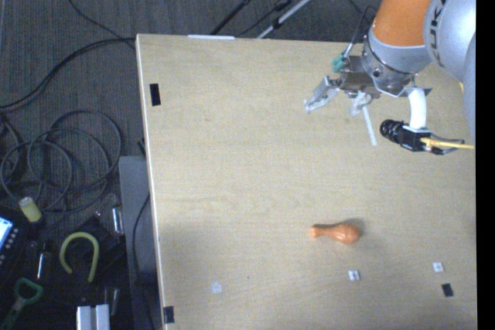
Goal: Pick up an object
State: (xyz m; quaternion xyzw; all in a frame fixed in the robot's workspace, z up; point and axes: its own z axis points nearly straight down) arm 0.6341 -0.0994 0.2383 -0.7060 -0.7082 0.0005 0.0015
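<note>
Orange object (337,232), small, bulb-ended with tapered neck, lies flat on the tan bench surface (232,166), lower right. Gripper (340,100) hangs well apart above it, fingers spread, holding nothing. Risk: rounded body may roll or squirt from a pinch. Arm cut off at right; object's identity unclear.

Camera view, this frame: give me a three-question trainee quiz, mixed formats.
1. True or false: the two-finger gripper holds the small orange pear-shaped object.
2. On the tan wooden bench top, the orange object lies: A) toward the view's bottom, B) at the top edge, C) under the gripper.
3. Fill in: the grey arm's band is ____.

Key: 1 false; 2 A; 3 orange.
</note>
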